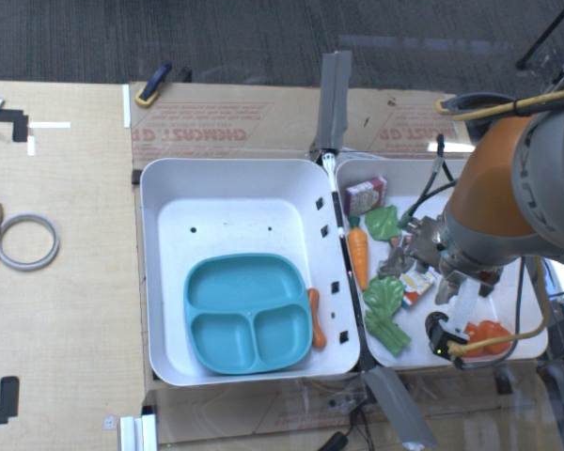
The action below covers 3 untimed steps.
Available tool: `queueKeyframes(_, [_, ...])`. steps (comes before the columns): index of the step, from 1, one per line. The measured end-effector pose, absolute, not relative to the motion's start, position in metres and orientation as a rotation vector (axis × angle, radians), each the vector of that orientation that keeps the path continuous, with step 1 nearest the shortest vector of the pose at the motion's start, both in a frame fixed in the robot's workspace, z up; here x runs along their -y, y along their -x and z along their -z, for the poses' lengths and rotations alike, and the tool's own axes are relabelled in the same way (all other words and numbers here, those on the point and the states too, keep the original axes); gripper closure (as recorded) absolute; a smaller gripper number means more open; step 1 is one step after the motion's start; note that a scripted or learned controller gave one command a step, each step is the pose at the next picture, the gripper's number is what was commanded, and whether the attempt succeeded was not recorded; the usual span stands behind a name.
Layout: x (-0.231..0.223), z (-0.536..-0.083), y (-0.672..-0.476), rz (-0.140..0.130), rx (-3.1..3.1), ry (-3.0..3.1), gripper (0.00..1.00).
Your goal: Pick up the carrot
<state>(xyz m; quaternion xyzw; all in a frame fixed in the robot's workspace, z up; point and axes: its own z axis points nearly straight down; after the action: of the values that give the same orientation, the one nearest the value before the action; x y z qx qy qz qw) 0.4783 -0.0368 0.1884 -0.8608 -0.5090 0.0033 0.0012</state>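
We find the task's thing, a slim orange plastic carrot with a green leafy top point(358, 255), lying lengthwise in the right-hand shallow white bin point(536, 346), pressed close against the divider wall at center-right of the frame, with its green top toward the upper edge and its tip pointing toward the bottom. The end effector point(416, 256) hangs over the same bin, just to the right of the carrot, amid clutter: a small purple and white box point(365, 195) sits above the carrot, a green leafy toy vegetable point(385, 310) lies just below and to its right, and a red-orange toy point(490, 331) rests near the bin's lower right. We cannot tell how the end effector stands, since the grey arm with its orange band point(493, 191) and the dark hardware crowd that spot, and nothing is seen clasped in it. We judge this to be the approach step, before any grasp. The next move calls for shifting toward the frame's left over the carrot, aligning across its narrow width, and descending without catching the divider. In the left bin, a teal divided plate point(248, 311) lies with a small orange piece point(315, 318) beside it, which we should not mistake for the target.
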Motion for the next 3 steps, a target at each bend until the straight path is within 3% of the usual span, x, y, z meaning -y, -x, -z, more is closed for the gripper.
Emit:
queueKeyframes(1, [-0.077, -0.188, -0.478, -0.012, 1.737, 2.616, 0.00])
queueKeyframes(2, [-0.076, -0.193, -0.479, -0.026, 1.740, 2.612, 1.00])
queueKeyframes(3, [-0.136, -0.185, -0.488, -0.013, 2.075, 2.356, 1.00])
